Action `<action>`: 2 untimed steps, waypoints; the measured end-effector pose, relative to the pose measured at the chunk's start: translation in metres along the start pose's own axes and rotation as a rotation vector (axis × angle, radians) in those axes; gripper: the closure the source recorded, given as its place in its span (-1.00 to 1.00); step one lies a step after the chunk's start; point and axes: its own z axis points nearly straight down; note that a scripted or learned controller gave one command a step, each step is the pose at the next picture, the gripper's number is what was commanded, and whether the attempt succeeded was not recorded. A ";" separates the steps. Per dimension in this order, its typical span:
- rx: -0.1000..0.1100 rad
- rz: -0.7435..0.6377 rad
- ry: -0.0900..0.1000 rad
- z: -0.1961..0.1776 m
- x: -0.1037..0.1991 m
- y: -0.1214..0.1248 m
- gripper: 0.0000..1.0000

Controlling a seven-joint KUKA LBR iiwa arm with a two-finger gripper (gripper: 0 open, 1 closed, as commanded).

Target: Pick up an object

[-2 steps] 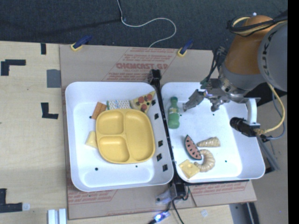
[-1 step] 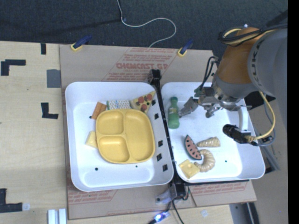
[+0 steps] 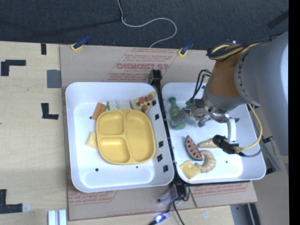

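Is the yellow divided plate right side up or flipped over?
Right side up: the yellow plate shows its three recessed compartments facing the camera.

- Two white bins sit side by side mid-frame: the left bin (image 3: 75, 125) and the right bin (image 3: 253, 170).
- A yellow divided plate (image 3: 125, 136) fills the centre of the left bin, tilted slightly.
- Above the plate lie an orange piece (image 3: 98, 110) and a pizza slice toy (image 3: 144, 102), the latter near the bin's upper right corner.
- The grey arm (image 3: 262, 74) enters from the right of the frame, its orange band (image 3: 224, 81) above the right bin.
- The gripper (image 3: 193, 110) hangs low over the right bin's upper left, just beside a green bottle (image 3: 174, 110).
- Lower in the right bin lie a watermelon slice (image 3: 192, 147), a tan croissant-like piece (image 3: 208, 158) and a yellow cheese wedge (image 3: 189, 169), close together.
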 end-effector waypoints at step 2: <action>-0.004 -0.002 -0.001 0.013 0.001 0.000 1.00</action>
